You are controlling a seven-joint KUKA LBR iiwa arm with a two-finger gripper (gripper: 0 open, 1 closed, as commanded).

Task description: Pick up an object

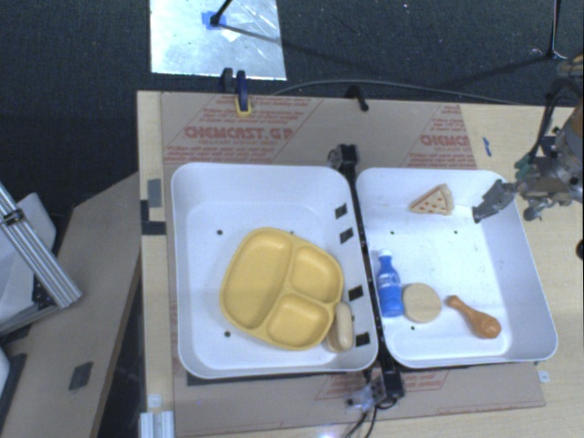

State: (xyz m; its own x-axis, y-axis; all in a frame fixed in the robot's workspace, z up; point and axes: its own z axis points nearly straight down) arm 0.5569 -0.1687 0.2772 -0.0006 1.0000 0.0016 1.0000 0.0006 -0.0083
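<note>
Jaws [497, 199] (spread unclear, cannot tell) hover at right bin's [529, 272] far edge.

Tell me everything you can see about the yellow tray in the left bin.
The yellow tray is a rounded, shallow dish that looks like plastic, split by raised ridges into three compartments, none holding anything. It lies flat, right side up and turned at an angle, on the floor of the left bin, toward its near right corner. A small tan bread roll rests against the tray's lower right edge. The gripper is well away, over the right bin.
</note>
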